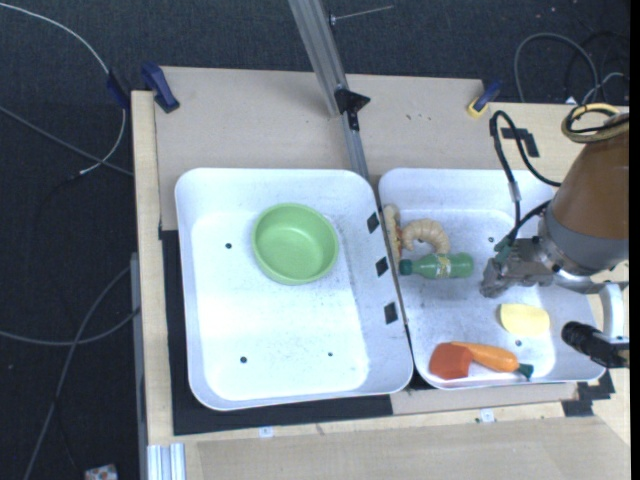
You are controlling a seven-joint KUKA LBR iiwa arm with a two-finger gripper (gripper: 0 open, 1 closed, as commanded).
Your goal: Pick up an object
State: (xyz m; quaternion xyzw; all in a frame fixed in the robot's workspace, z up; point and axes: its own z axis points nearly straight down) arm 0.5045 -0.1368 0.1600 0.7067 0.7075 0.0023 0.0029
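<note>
Green plastic is the closest target here: a little bottle (437, 266) lies on its side in the right bin (440, 183), just off to the left of the gripper (503, 274). I honestly can't tell how the jaws stand, they're a dark blur low over the bin floor with nothing visibly between them. So nothing's picked yet, as far as I can judge.

Other options around the jaws: a yellow piece (524, 319) just below them, a carrot (480, 359) further down by the bin's near wall, and a tan curled thing (420, 234) past the bottle, up against the divider. A green bowl (294, 242) sits well apart in the left bin (200, 298), not worth the trip.

If I were doing this step, I'd go for the bottle or the yellow piece since both are right beside the jaws. For the bottle, turn the wrist so the jaws close across its narrow width, not along its length, and centre on the body instead of the cap end, otherwise it probably rolls or squirts out. Come down till the tips nearly touch the floor, then close. The tan thing nearly touches the bottle, so watch for nudging it. The yellow piece looks flat, so maybe harder to get under.
</note>
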